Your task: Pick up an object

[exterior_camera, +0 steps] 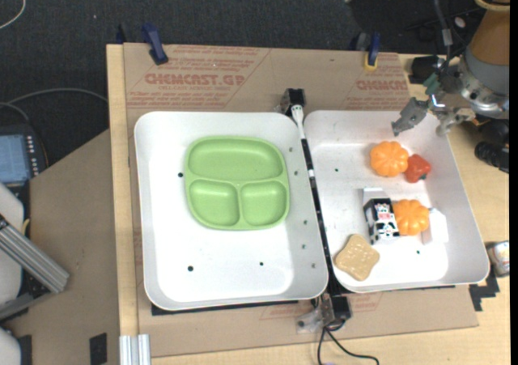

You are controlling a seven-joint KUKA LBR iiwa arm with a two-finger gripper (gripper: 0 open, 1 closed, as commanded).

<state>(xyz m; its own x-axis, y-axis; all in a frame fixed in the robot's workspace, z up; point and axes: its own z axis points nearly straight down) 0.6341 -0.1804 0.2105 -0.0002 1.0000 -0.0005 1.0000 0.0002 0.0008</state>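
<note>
**Open claw above the right bin's far corner, nothing held**

The two-finger gripper [426,116] sits at the 2 o'clock corner of the right shallow white bin [340,153], its grey fingers [407,118] spread apart with nothing between them. Whether the tips touch the bin floor is hard to judge from this slant; they seem to be just above it.

Inside that bin, a round orange pumpkin-shaped toy [389,159] lies near the gripper, toward 7 o'clock from it, touching a small red toy piece [418,168] at its 4 o'clock side. Toward the bin's centre, a second orange rounded toy [410,217] rests on a flat white card [438,227], just beside a small black-and-white cow-patterned block [380,221]. A tan waffle-shaped piece [357,257] lies at the bin's 7 o'clock edge.

The left shallow white bin [162,193] holds a pale green plastic divided plate [237,182] with three compartments, well apart from the gripper.
</note>
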